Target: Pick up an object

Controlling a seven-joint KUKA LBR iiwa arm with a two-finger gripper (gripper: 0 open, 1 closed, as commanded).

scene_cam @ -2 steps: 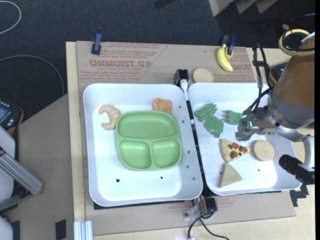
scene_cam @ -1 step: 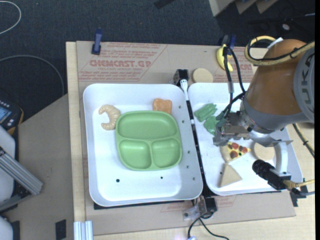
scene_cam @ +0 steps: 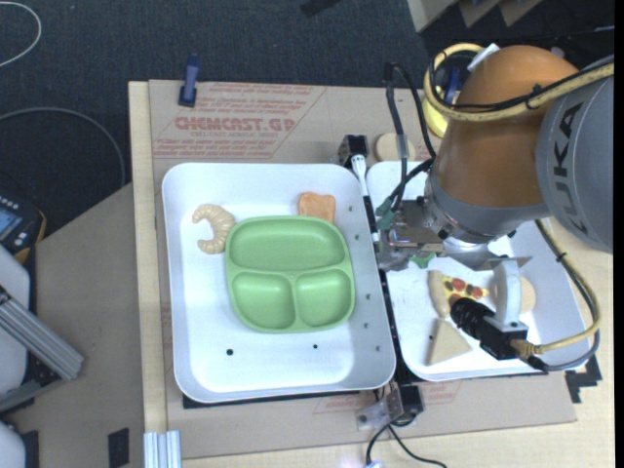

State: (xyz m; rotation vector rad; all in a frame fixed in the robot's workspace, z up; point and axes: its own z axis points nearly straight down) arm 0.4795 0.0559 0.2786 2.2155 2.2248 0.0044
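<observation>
The grey arm with its orange band (scene_cam: 502,115) hangs over the right bin (scene_cam: 561,281) and hides much of it. My gripper (scene_cam: 402,240) sits low at that bin's left edge, beside the wall between the two bins. A pizza slice (scene_cam: 458,289) lies just right of it, with a tan wedge (scene_cam: 447,344) nearer the front. A pale piece (scene_cam: 514,292) lies under the arm. In the left bin (scene_cam: 195,339) a green divided plate (scene_cam: 290,271) fills the middle, with a croissant (scene_cam: 213,227) to its left and a small orange piece (scene_cam: 316,206) behind it.
A beige round item (scene_cam: 390,146) rests at the back edge of the right bin. A black cable fitting with a yellow lead (scene_cam: 487,331) lies across the right bin's front. Both bins stand on a brown board (scene_cam: 234,115), and a blue clip (scene_cam: 188,81) sits at its back left.
</observation>
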